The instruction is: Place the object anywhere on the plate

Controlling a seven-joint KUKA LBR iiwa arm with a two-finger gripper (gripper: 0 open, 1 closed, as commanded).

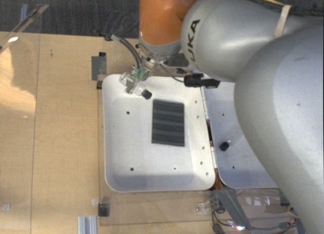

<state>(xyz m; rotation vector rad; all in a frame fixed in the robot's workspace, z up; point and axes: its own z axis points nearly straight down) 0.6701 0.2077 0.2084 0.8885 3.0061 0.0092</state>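
The plate (168,122) is a dark grey ribbed rectangle lying flat in the middle of the left bin (121,152). My gripper (135,83) hangs over that bin's far left corner, up and to the left of the plate. A small black piece (146,94) sits right beside the gripper's tip, just off the plate's far left corner. I cannot tell whether the piece is held or lying on the bin floor. Another small black object (224,146) lies on the floor of the right bin (228,172), near its left wall.
The grey arm and its orange band (162,10) cover the upper right and most of the right bin. A ridge where the two bin walls meet (210,142) runs between the bins. Wooden bench (50,126) spreads to the left.
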